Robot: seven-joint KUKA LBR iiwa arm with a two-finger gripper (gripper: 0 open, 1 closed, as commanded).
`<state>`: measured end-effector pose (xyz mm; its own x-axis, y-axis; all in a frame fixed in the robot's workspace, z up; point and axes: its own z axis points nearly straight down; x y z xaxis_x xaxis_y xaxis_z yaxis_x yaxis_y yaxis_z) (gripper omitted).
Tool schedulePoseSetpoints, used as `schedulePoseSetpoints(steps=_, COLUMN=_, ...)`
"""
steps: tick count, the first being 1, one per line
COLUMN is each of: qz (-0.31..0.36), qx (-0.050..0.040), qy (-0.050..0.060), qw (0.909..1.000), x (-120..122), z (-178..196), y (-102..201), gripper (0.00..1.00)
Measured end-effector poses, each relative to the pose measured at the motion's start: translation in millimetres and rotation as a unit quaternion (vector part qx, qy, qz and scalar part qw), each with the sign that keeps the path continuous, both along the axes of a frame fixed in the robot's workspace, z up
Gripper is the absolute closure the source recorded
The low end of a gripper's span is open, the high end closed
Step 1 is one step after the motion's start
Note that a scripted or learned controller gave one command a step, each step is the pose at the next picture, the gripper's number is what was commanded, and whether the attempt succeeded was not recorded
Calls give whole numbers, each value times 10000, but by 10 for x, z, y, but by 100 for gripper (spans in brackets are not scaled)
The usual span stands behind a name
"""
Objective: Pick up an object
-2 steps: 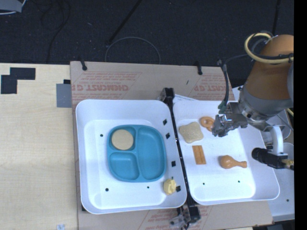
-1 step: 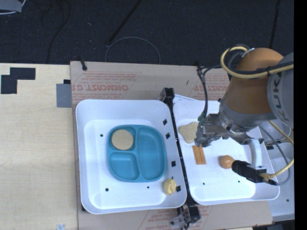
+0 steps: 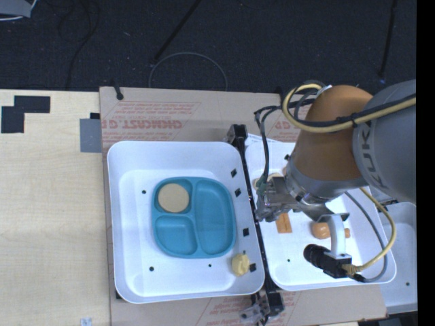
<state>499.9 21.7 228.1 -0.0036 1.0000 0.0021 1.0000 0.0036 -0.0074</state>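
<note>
the arm (image 3: 340,141) reached in from the right and hung over the right bin (image 3: 292,277), its orange band covering much of that bin's upper half. the hand (image 3: 270,206) sat low by the bin's left wall, close to the divide between the two bins; whether it was open or closed could not be told. an orange block (image 3: 283,224) lay on the bin floor just beside the hand, to its lower right. a rounder orange piece (image 3: 319,230) lay near the block, further right.

the left bin (image 3: 129,182) held a blue tray (image 3: 211,216) with three compartments. a tan disc (image 3: 172,197) lay flat in the tray's upper left compartment. a yellow lump (image 3: 240,263) lay on the bin floor outside the tray, near the bin's lower right corner, close to the tray but apart from it. both bins rested on a cardboard sheet (image 3: 170,114) on the bench (image 3: 47,216).
</note>
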Motion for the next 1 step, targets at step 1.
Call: schedulePoseSetpoints(steps=1, qz=4, qx=-1, qy=-10, qw=10000, x=-25, z=-17, y=519, gripper=100)
